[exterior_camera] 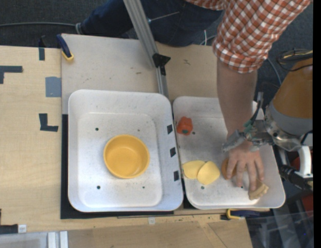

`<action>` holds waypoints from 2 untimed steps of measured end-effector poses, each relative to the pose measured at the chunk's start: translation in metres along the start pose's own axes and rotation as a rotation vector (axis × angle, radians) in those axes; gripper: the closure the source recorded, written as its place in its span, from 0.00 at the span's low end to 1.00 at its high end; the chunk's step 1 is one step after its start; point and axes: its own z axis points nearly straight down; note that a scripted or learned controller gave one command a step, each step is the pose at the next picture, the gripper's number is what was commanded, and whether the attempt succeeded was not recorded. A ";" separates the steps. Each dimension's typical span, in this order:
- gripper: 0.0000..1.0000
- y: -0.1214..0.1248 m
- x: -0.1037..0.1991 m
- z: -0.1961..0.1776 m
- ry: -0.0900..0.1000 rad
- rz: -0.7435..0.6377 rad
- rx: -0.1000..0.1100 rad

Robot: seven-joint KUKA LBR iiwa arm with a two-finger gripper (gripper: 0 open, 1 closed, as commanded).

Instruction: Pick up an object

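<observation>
Two shallow white bins sit side by side on the bench. The left bin holds a yellow bowl, upright, near its middle. The right bin holds several small things: an orange-red block near its upper left corner, and two pale yellow rounded pieces touching each other toward its lower middle. A tan scrap lies near the bin's lower right corner.

A person in a red and white checked shirt leans over the bench from the top, and the bare forearm reaches down into the right bin. The person's hand rests palm down on the bin floor, just beside the yellow pieces, with its fingers spread toward the tan scrap. A bit of orange shows at the hand's left edge, too hidden to name.

The robot arm comes in from the right, its orange band above the grey wrist. The gripper hangs over the person's wrist, and it is too blocked to tell how it stands. A slanted metal pole crosses the top of the bench.
</observation>
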 end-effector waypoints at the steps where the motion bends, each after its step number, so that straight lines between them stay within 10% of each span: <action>1: 0.00 0.000 0.000 0.000 0.000 0.000 0.000; 2: 0.00 0.002 -0.007 0.060 0.001 0.002 0.006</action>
